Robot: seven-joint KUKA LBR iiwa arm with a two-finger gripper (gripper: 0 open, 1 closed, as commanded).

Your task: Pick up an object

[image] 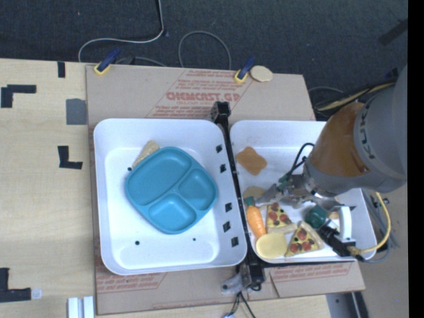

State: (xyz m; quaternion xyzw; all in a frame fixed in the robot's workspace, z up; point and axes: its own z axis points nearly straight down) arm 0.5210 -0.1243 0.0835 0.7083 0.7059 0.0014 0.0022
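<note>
While the gripper (281, 189) is lowered into the right bin (278, 130), finger state cannot be told, two pizza slices (303, 239), one carrot (256, 220), one blue tray (172, 189) are counted.

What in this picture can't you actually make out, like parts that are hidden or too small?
- Gripper: too small and cluttered in the camera view to tell whether it is open or holding anything.
- Tan item in the left bin: mostly hidden under the blue plate.
- Right bin: its right side is covered by the arm.
- Arm: cut off by the right edge.
- Green item: half hidden by the wrist.
</note>
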